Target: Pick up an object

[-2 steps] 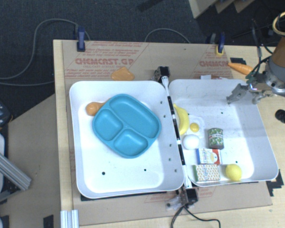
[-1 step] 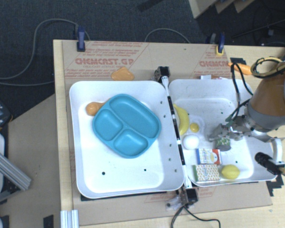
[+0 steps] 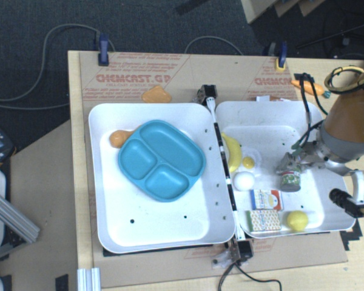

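At right, the arm [image 3: 346, 126] runs out of frame; its gripper [image 3: 291, 165] sits over a small can [image 3: 289, 180] in the right bin [image 3: 261, 117], jaw state indiscernible. An orange object [image 3: 117, 139] is half hidden behind the blue tray [image 3: 161, 160] in the left bin [image 3: 158, 229]. 2 bins rest on a board bench [image 3: 170, 74] above dark carpet [image 3: 24, 17].

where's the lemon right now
The lemon lies in the right bin, near its front right corner, just right of the small carton and below the gripper.
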`<state>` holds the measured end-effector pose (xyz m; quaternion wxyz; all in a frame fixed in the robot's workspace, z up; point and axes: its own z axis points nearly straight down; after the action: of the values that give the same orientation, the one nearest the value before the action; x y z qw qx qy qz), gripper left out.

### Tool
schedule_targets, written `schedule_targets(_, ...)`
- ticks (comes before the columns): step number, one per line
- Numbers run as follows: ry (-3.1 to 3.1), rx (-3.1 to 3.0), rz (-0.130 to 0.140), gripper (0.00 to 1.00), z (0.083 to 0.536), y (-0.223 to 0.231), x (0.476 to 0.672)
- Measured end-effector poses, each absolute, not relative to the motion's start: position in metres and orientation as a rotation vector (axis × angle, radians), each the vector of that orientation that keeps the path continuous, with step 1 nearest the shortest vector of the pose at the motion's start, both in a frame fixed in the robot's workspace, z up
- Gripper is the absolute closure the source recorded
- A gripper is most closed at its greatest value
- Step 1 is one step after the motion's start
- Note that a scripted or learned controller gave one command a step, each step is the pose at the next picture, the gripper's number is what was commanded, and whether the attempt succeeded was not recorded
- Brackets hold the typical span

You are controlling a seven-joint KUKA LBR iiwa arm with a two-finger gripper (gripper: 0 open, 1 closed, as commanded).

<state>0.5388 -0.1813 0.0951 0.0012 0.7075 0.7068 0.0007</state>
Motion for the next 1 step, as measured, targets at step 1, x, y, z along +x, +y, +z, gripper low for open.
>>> schedule_targets(1,2.229,2.215,0.003,1.00,0.0848,-0.1139,0.5562)
